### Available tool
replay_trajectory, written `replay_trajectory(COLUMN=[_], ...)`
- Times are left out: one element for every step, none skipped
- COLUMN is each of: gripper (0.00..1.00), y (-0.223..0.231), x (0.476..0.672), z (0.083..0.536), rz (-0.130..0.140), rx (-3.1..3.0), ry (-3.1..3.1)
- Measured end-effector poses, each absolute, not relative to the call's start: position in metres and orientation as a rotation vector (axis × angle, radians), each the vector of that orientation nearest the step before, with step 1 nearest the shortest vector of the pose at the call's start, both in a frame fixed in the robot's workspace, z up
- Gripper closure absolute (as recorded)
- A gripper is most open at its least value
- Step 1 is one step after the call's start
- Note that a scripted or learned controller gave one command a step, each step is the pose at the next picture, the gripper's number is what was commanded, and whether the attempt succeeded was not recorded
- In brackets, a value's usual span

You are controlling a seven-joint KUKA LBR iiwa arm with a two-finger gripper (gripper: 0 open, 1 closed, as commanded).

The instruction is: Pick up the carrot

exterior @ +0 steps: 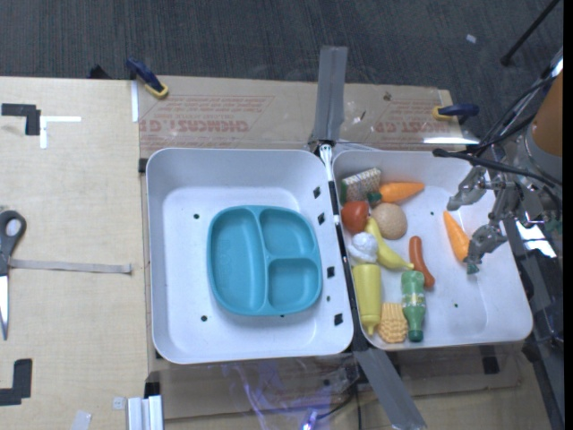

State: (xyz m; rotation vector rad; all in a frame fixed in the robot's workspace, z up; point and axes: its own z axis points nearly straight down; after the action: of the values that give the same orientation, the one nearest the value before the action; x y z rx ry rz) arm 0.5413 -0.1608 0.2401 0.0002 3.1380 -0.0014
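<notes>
Two orange tapered pieces lie in the right bin. One carrot rests at the back of the toy pile, pointing right. A second orange carrot-like piece lies alone on the bin floor further right. My gripper hangs over that second piece, open, with one finger behind it and the other in front of it. The piece sits between the fingertips, and I cannot tell whether they touch it.
The pile on the right bin's left side holds a tomato, a potato, a red sausage, a green bottle, a yellow bottle and corn. The left bin holds a teal divided plate.
</notes>
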Motion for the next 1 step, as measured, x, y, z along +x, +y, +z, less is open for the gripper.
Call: replay_trajectory(gripper=[0.00], y=[-0.2161], x=[0.5696], z=[0.1173], rz=[0.001], rx=[-0.144], ry=[3.138])
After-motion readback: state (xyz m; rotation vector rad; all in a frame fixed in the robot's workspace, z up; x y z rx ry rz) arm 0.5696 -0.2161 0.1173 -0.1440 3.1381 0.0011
